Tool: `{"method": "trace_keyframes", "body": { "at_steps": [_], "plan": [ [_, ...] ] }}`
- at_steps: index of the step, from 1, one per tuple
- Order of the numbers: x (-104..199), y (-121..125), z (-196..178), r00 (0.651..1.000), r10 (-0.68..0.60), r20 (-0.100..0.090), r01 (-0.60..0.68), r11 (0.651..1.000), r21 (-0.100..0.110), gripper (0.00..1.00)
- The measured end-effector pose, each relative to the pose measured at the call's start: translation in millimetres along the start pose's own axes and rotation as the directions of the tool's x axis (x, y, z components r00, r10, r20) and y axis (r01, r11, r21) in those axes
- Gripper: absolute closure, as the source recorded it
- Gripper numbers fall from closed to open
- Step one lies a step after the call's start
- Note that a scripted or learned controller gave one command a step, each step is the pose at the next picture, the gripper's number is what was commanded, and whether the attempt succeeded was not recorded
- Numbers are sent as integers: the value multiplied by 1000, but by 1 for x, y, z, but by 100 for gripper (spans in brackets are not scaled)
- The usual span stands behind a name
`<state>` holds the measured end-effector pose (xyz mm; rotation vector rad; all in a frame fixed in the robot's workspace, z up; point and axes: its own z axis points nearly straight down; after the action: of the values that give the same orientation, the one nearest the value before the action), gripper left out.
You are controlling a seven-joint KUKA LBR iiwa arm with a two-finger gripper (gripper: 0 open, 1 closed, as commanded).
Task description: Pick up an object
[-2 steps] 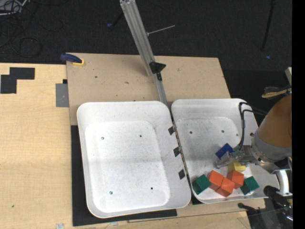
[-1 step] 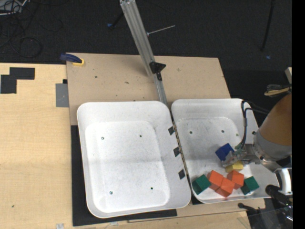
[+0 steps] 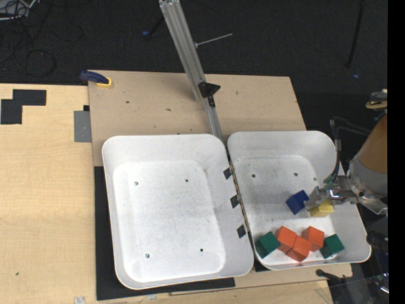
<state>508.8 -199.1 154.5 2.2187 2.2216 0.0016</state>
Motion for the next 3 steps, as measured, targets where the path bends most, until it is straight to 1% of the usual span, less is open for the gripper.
{"method": "trace_keyframes", "body": {
  "at_steps": [1, 2, 3],
  "plan": [
    [-5, -5, -60, 1000, 0, 1, 0, 1000, -1, 100],
    [-6, -5, -64, 1000, -2, -1, 2, 1000, 4, 100],
    [45, -15, -65, 1000, -2, -4, 2, 1000, 6, 100]
  ]
}}
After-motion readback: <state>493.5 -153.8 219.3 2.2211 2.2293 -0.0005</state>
